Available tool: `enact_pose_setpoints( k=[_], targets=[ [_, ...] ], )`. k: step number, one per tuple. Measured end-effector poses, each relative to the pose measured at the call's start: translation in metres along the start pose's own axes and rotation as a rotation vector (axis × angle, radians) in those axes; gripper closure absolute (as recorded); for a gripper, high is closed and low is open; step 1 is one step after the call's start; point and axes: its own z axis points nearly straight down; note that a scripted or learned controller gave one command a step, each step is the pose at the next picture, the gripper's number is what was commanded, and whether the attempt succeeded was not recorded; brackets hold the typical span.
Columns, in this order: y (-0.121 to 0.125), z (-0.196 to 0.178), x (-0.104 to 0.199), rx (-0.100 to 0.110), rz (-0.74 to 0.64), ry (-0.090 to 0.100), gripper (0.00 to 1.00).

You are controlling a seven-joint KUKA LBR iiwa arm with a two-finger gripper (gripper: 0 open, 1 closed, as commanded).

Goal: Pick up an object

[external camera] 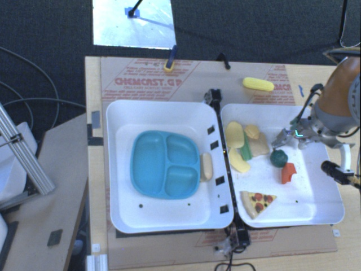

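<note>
My gripper [293, 141] hovers over the back right part of the right bin [324, 208], its fingers spread and nothing between them. Just below and left of it lies a dark green round toy [278, 158], with a red piece [288, 173] beside that. Further left are yellow food toys [234, 134], a beige bread piece [259, 146], a green strip [246, 149] and a yellow banana-like piece [238, 162]. A pizza slice [257, 201] lies near the bin's front.
The left bin [121, 208] holds a blue divided plate [165, 164] and a tan bun [207, 166] at its right side. A yellow corn toy [258, 84] lies on the board behind the right bin. A black divider [221, 162] runs between the bins.
</note>
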Motion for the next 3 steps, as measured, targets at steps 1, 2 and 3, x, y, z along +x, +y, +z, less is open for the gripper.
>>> enact_pose_setpoints(
  k=[1,2,3],
  targets=[
    [0.0000,0.0000,0.0000,0.000,0.000,0.000,0.00],
    [0.0000,0.0000,0.0000,0.000,0.000,0.000,0.00],
    [0.0000,0.0000,0.0000,0.000,0.000,0.000,0.00]
  ],
)
